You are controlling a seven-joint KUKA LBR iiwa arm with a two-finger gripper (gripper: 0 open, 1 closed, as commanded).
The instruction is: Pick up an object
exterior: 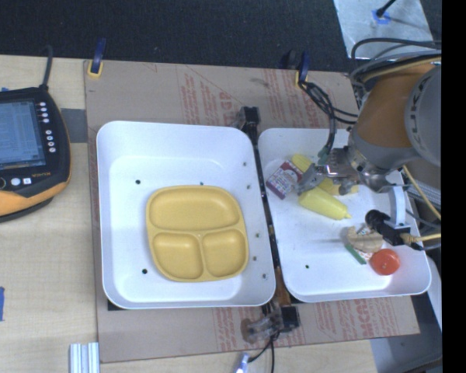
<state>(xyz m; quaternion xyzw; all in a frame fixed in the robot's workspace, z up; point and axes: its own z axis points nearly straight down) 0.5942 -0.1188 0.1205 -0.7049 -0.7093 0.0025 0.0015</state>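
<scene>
While the gripper (pixel 324 174) hangs over the right bin (pixel 326 282), finger state indiscernible, the yellow corn cob (pixel 323 203) lies at its 6 o'clock.

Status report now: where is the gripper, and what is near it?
Gripper low in right bin. Yellow corn just below it, not held. Small packet at its left.

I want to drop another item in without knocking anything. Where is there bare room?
Free: the left bin's floor around the yellow divided tray, and the right bin's front-left floor. Crowded: its back and right, with the pincer, yellow corn and red tomato.
</scene>
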